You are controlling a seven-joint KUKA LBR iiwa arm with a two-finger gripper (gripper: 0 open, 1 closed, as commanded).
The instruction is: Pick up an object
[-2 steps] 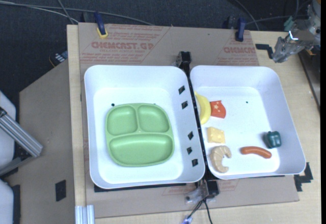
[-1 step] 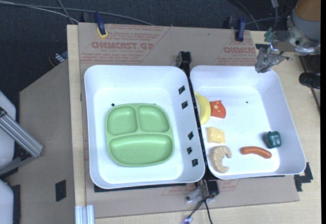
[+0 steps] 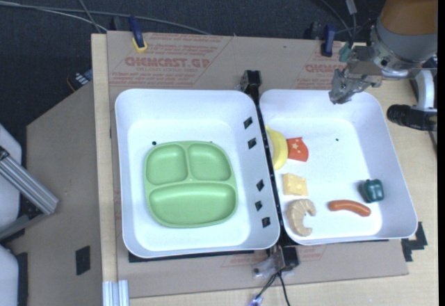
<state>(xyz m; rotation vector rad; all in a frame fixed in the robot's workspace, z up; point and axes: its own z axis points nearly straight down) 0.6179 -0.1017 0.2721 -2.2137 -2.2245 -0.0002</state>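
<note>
**A:** How far along are you?

**B:** You've hardly started, I'd judge. Working down from the biggest: your counter (image 3: 174, 54) carries two white bins. The left bin (image 3: 128, 158) holds one green divided plate (image 3: 190, 183). The right bin (image 3: 389, 151) holds five small things, and all of them lie on its floor, so nothing is lifted yet. Your arm (image 3: 410, 5) hangs over that bin's far edge, with the pincer (image 3: 342, 94) above the far left corner, well apart from every item. Whether it's apart or together, I cannot tell.

**A:** Count the five for me.

**B:** One yellow and red piece (image 3: 286, 149) by the left wall, one croissant (image 3: 301, 217), one sausage (image 3: 349, 207), one cheese wedge (image 3: 295, 185), one small green item (image 3: 373, 190). The whole pick is left to do.
</note>
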